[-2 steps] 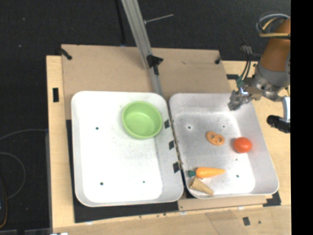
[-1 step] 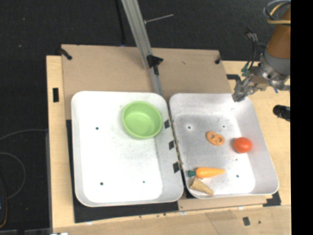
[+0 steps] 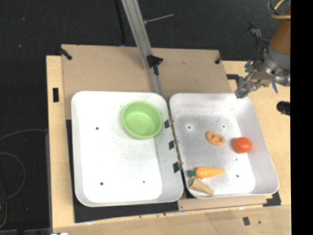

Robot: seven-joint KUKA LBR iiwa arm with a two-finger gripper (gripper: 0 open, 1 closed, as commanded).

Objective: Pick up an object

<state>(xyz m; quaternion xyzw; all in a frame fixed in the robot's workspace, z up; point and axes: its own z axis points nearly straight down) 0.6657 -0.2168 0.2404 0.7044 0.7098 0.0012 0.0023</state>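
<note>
The arm point(image 3: 279, 38) enters from the upper right of the camera view, its orange band just above a grey wrist point(image 3: 274, 65). From the wrist it slopes down and to the left, ending in the gripper point(image 3: 241, 91), which hangs at the far right corner of the right-hand bin point(image 3: 254, 111), close over its rim. Dark cables run along the wrist's left side. The gripper is small and dark here, and nothing shows between its tips.

Even, fairly bright overhead light; soft glare on the right shallow white plastic bin point(image 3: 244, 112), faint shadows, dark surroundings, slightly soft focus, perhaps compression.
</note>
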